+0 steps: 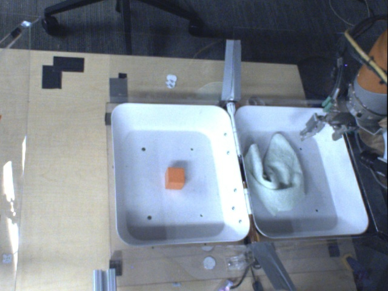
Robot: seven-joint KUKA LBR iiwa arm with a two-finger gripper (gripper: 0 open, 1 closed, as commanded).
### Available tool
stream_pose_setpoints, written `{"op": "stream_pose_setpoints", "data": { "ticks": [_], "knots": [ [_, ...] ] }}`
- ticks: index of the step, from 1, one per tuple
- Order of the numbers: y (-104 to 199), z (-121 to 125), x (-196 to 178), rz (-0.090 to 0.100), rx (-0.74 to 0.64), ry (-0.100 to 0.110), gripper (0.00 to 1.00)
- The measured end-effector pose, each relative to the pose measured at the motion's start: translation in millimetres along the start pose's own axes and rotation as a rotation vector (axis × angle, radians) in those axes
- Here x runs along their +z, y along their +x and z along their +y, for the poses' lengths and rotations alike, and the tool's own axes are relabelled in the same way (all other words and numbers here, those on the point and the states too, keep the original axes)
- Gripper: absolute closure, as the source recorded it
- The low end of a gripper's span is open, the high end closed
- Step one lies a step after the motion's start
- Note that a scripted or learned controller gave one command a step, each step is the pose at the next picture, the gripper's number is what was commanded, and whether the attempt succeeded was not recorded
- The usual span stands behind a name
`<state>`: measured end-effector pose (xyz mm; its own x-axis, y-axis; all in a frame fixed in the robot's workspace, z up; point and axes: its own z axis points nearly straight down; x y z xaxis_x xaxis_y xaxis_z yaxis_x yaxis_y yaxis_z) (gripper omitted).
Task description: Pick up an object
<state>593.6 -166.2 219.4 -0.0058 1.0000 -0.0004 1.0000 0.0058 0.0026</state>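
Gripper (pixel 323 122) hovers at the right bin's (pixel 357 220) far right corner, fingers spread, holding nothing. Crumpled grey cloth (pixel 276 171) lies mid-bin, toward the near-left of the gripper, long axis far-to-near. Orange cube (pixel 175 178) sits mid-left bin (pixel 121 223), farther.

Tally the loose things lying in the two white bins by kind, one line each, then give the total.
Orange cube: 1, in the left bin
Pale crumpled cloth: 1, in the right bin
Total: 2
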Motion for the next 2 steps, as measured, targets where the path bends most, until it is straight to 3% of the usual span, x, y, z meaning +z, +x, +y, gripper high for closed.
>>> {"op": "stream_pose_setpoints", "data": {
  "ticks": [1, 2],
  "knots": [
    [-2.0, 31.8, 123.1, -0.001, -0.019, -0.004, 0.0],
    [-0.8, 33.9, 111.3, -0.002, -0.022, -0.01, 1.0]
  ]
}}
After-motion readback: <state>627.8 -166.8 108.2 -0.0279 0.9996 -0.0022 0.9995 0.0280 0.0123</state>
